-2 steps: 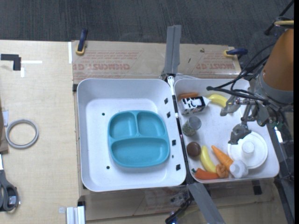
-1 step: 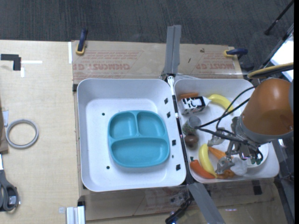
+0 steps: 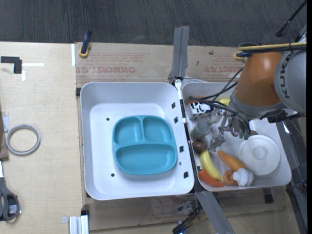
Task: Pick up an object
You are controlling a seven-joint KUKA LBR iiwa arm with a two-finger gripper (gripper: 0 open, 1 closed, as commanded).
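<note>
Below, wooden bench (image 3: pixel 39 101); beyond, dark carpet (image 3: pixel 122 11).

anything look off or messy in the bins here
Nothing looks spilled or broken. The blue tray lies flat in the left bin. In the right bin the banana, carrot and white bowl lie crowded together.

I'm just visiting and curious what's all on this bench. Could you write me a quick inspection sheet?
Surface: pale wooden bench bearing two shallow white bins.
Job's things: yellow banana, orange carrot, round white lid, all in the right bin.
Clutter: teal divided plastic plate in the left bin; grey tape ring and scissors on the bench.
Grippers: gripper low over the right bin.
Cables: nothing seen.
Surroundings: dark carpet.
</note>
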